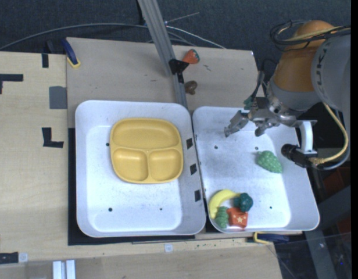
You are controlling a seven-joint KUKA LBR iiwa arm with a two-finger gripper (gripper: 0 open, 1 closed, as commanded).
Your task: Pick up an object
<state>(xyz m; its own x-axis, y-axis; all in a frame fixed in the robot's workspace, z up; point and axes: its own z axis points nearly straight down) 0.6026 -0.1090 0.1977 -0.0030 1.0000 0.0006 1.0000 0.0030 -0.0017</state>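
My gripper (244,128) hangs over the upper part of the right bin (225,156), its two fingers spread apart with nothing between them. A pale green leafy toy (269,161) lies below and right of the gripper, apart from it. Near the bin's front edge sits a cluster: a yellow banana (220,199), a dark green broccoli piece (244,201), a small green piece (222,217) and a red block (237,218).
The left bin (92,208) holds a yellow three-compartment plate (146,149). A grey pole (158,28) rises behind the bins. A small orange item (192,56) and a brown one (190,87) lie on the bench behind the bins.
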